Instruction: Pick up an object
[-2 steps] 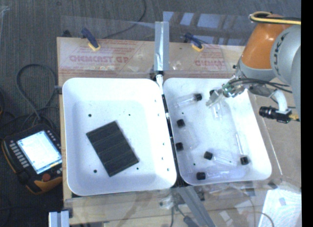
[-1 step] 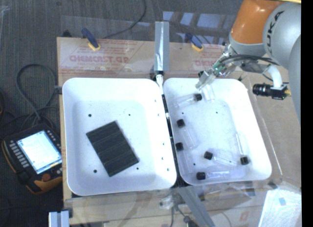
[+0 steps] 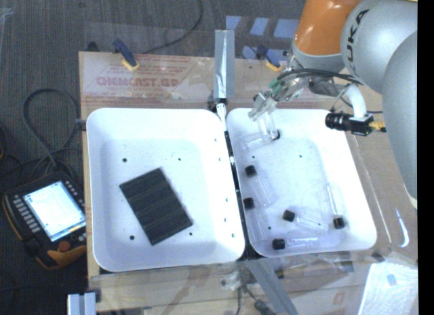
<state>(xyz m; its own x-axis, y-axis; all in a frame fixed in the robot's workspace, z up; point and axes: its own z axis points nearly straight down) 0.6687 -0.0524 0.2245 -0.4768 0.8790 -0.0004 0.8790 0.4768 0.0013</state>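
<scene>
Clear plastic fingers mark the gripper (image 3: 266, 118), which hangs over the far left corner of the right bin (image 3: 358, 191), just beside the divider where the two bins meet. Whether those fingers are parted or closed cannot be told from this angle, and nothing can be made out between them. Behind the gripper, toward the right bin's far rim, the wrist carries a tangle of cables, and above that sits the arm's orange band (image 3: 325, 18) and grey body, reaching in from the right. Inside the right bin lie several clear tubes with black caps, the things to be picked: one (image 3: 249, 170) close to the bin's left wall, just nearer the camera than the gripper; another (image 3: 248, 202) further along the same wall; one (image 3: 278, 244) by the near rim; one (image 3: 289, 216) around the middle of the near half; and one (image 3: 337, 221) toward the near right corner. All rest on the bin floor, apart from the gripper. To the left of the right bin, the left bin (image 3: 108, 130) holds a dark ribbed slab (image 3: 155, 206) lying flat at a slant. Further left again, off the bench, a handheld control pendant (image 3: 47, 212) with a lit screen rests on the floor.
</scene>
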